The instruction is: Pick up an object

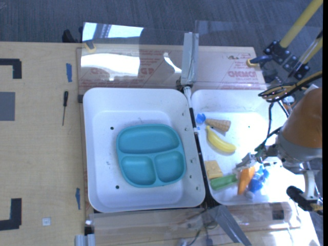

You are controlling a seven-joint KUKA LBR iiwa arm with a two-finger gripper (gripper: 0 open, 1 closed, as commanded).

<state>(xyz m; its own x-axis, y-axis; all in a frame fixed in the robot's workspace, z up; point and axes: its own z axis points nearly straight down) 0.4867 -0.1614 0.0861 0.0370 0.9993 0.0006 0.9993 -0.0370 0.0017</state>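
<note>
My gripper [252, 163] sits low in the right bin [241, 99], at its near right part, right over a small huddle of toys: an orange carrot-like piece [245, 180], a blue piece [258, 180] touching it on the right, and a green piece [223, 181] lying just to its left. Whether I am released or clenched I cannot tell, since my own wrist and cabling hide that part of me, and I see nothing that I could honestly call held. Any of these objects would do, and the carrot looks nearest to me. To do this well, I judge I should centre over one piece alone, because the blue and orange ones touch and could be pinched together or squirt sideways. The yellow banana [221, 141], the cone [218, 124] and the tan cracker [213, 168] lie apart from the cluster and might give a cleaner grasp. The left bin [97, 152] carries a teal divided plate [150, 154], well away from my work.
</note>
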